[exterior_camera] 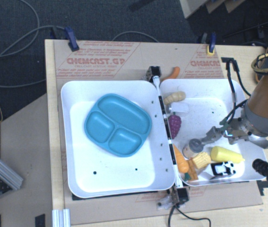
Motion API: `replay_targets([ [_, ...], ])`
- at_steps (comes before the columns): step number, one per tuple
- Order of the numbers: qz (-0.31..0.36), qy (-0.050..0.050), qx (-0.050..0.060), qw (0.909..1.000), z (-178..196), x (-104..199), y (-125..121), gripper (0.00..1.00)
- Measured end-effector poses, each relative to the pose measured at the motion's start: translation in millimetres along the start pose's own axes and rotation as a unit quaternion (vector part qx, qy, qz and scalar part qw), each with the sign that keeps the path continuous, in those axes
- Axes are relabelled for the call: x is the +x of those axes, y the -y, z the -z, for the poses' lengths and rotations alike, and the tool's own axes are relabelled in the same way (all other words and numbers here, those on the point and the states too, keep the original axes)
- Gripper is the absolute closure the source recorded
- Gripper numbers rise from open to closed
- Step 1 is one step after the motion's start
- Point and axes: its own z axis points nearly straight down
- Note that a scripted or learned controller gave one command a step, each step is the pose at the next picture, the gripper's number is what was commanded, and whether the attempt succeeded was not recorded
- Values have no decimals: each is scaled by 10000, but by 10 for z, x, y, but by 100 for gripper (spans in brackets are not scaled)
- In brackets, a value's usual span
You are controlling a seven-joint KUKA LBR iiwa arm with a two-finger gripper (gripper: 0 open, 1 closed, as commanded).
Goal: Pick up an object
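The right bin holds several small things. A tan peanut-shaped toy lies at its far left corner, with purple grapes just below it. Along the near edge sit an orange carrot, a corn piece, a yellow banana-like piece and a black-and-white item. A small metal can stands left of the yellow piece. My gripper reaches in from the right, low over the bin, just up and right of the can.
The left bin carries a blue divided plate. An orange toy lies outside the bins, on the board behind them. Black cables run along the right bin's far right side, beside the arm.
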Motion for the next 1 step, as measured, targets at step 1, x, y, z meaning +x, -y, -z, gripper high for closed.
replay_targets([
  [1,-33,63,-165,9998,-454,187,-89,0],
])
